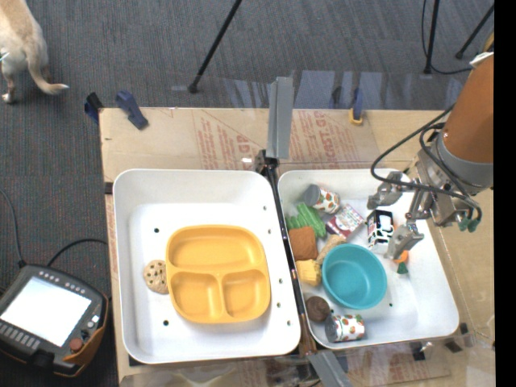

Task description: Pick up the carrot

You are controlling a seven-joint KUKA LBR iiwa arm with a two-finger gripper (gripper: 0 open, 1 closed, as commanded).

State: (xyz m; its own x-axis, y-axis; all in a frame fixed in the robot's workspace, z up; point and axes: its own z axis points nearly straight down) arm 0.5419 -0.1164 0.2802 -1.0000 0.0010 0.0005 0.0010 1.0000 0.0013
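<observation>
Orange carrot (401, 258) sits clamped between the gripper (404, 247) fingers above the right bin (439, 297).

The arm (476, 111) is cut off by the right edge of the view, so only its orange band and grey wrist show. The tool (405, 244) covers most of the carrot (401, 259); just an orange end with a bit of green pokes out beneath it, and whether the fingers close on it is too small to tell. The teal bowl (354, 276) hides part of the corn (309, 272) beside it. At the top left a dog (18, 43) is cropped by the edge, its head out of sight. The worktop (201, 135) runs under both bins.
</observation>
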